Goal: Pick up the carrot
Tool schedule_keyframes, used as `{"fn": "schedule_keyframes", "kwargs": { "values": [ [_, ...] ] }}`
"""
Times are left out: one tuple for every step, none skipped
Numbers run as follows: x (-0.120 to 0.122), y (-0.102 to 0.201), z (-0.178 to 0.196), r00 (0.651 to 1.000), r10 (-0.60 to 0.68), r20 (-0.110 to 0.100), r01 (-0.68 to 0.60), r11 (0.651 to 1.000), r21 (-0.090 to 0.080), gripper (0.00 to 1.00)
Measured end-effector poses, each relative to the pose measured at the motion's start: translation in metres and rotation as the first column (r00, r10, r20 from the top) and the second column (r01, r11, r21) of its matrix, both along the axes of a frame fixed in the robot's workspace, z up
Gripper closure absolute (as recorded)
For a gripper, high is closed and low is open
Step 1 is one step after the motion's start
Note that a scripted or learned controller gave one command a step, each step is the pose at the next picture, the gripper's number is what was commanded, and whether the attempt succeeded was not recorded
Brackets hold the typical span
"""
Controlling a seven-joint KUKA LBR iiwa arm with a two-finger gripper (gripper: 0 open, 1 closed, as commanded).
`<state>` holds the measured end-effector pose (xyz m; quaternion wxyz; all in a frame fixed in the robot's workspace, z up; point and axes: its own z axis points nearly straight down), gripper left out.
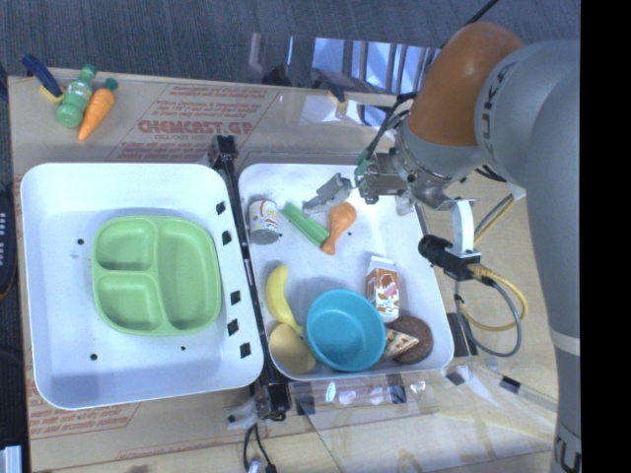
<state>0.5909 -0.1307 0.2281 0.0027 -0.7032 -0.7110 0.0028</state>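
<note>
An orange carrot-like piece lies in the right bin, in its upper middle, with the narrow end pointing down-left. My gripper hangs just above and slightly left of its thick end, close to it; nothing is visibly held. The grey arm with its orange band reaches in from the upper right. A second orange carrot with a green top lies outside the bins on the cardboard at the far upper left.
The right bin also holds a small can, a green stick, a banana, a blue bowl, a carton and a brown cookie. A green divided plate sits in the left bin.
</note>
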Motion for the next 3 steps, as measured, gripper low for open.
{"fn": "schedule_keyframes", "kwargs": {
  "values": [
    [0.032,-0.032,-0.141,0.977,-0.215,-0.015,0.215,0.977,-0.001,0.00],
    [0.037,-0.031,-0.124,0.978,-0.208,-0.006,0.208,0.978,0.001,1.00],
    [0.036,0.056,-0.034,0.869,-0.494,0.005,0.494,0.869,-0.001,1.00]
  ]
}}
